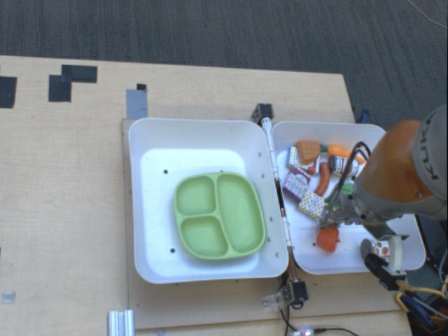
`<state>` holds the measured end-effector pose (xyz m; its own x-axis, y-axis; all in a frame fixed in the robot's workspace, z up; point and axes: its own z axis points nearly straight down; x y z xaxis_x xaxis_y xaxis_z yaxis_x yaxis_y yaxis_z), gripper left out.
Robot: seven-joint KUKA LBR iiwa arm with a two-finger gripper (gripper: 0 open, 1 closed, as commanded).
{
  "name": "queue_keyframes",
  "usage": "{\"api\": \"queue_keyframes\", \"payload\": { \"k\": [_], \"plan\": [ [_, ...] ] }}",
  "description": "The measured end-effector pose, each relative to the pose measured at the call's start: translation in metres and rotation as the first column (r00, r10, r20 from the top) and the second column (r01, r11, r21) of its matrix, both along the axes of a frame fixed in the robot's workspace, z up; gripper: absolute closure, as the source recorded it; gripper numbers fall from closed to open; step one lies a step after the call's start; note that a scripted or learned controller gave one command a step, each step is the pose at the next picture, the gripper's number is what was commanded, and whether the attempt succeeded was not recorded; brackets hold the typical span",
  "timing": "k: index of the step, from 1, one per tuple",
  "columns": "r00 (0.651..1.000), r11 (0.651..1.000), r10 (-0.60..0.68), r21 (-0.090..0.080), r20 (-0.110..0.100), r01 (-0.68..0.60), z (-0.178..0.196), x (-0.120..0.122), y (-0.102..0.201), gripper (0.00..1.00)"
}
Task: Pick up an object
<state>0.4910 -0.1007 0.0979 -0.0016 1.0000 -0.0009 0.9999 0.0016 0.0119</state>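
Observation:
My gripper (pixel 330 217) reaches down into the right bin (pixel 413 257) from under the orange-banded wrist. It hangs just above a small red-orange item (pixel 327 239) on the bin floor. Whether it touches that item is hidden by the arm. Just to its left lies a checkered packet (pixel 311 204), with a purple packet (pixel 297 183) beyond it. A red sausage (pixel 323 178), a brown toast-like piece (pixel 308 150), an orange carrot (pixel 339 150) and a small can (pixel 340 164) crowd the bin's far left part.
The left bin (pixel 150 187) holds a green three-compartment plate (pixel 219 215). The arm's body covers the right half of the right bin. A ridge (pixel 278 194) divides the two bins. Dark patches (pixel 70 81) mark the bench top at far left.

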Motion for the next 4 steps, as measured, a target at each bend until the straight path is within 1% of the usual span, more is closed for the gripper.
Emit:
{"api": "queue_keyframes", "payload": {
  "k": [1,2,3,4],
  "plan": [
    [1.000,1.000,0.001,0.000,0.000,-0.001,0.000,0.000,0.000,0.00],
    [1.000,1.000,0.001,0.000,0.003,-0.001,0.010,0.001,0.000,1.00],
    [1.000,1.000,0.002,0.000,0.003,-0.002,0.010,0.001,0.001,0.00],
    [1.000,1.000,0.003,0.001,0.007,-0.003,0.021,0.003,0.001,1.00]
  ]
}}
